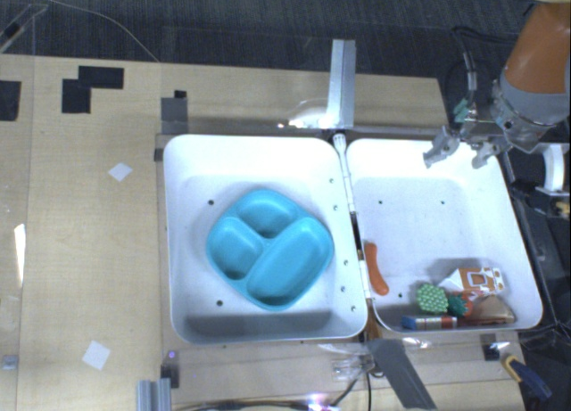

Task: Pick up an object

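Lying in the near right corner of the right white bin is a cluster of small items: an orange carrot-shaped piece against the left wall, a green knobbly ball, a red and blue marker and an orange-and-white printed carton. The two-finger gripper hovers above that bin's far right edge, fingers spread apart, nothing between them. A blue three-compartment plastic plate sits centred in the left white bin.
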`<state>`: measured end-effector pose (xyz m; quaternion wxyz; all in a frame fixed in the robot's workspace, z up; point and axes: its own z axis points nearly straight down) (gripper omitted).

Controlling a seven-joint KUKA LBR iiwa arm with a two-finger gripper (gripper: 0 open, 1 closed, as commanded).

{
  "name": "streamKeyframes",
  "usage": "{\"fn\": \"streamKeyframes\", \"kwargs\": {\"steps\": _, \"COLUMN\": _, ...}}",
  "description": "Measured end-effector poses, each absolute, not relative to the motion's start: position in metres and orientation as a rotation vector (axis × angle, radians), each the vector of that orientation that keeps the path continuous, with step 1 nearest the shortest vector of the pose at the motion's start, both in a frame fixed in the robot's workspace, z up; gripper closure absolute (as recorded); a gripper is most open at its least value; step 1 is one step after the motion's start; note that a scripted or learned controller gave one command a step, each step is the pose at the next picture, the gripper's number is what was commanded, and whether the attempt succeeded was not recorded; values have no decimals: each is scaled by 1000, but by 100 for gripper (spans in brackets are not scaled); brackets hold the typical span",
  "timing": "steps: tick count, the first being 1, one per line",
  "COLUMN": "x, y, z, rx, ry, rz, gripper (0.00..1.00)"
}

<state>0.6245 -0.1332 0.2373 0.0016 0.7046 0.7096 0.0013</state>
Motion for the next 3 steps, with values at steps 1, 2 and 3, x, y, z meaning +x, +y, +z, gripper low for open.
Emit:
{"fn": "streamKeyframes", "kwargs": {"steps": 1, "x": 542, "y": -103, "z": 104, "rx": 2158, "ry": 2283, "rz": 2, "gripper": 0}}
{"fn": "streamKeyframes", "kwargs": {"steps": 2, "x": 609, "y": -90, "z": 88, "rx": 2037, "ry": 2380, "rz": 11, "gripper": 0}}
{"fn": "streamKeyframes", "kwargs": {"steps": 3, "x": 528, "y": -97, "z": 90, "rx": 1871, "ry": 2511, "rz": 10, "gripper": 0}}
